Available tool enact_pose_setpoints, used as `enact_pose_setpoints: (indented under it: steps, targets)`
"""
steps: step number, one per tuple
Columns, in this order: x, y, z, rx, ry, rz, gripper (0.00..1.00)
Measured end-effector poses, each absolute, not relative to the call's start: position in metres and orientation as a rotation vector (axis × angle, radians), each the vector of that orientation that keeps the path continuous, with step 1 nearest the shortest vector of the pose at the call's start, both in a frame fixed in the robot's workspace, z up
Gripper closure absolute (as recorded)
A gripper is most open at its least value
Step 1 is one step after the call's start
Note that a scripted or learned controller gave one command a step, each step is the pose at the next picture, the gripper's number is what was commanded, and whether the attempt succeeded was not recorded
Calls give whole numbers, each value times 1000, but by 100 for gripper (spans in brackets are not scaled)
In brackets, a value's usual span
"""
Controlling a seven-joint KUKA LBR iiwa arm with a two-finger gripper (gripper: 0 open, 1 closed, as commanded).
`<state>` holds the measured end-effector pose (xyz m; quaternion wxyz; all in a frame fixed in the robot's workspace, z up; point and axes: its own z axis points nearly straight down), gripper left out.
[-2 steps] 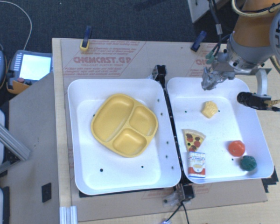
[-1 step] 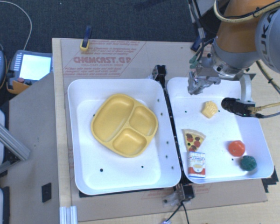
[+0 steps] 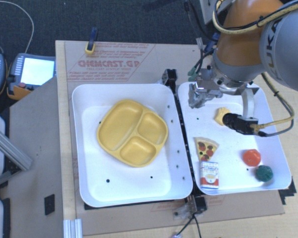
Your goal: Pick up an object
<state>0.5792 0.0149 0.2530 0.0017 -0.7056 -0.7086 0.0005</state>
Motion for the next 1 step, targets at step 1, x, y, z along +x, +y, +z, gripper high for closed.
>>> enact_pose_setpoints:
  steps: [1]
  targets:
    - [554, 69, 237, -2214, -2223, 4, 100]
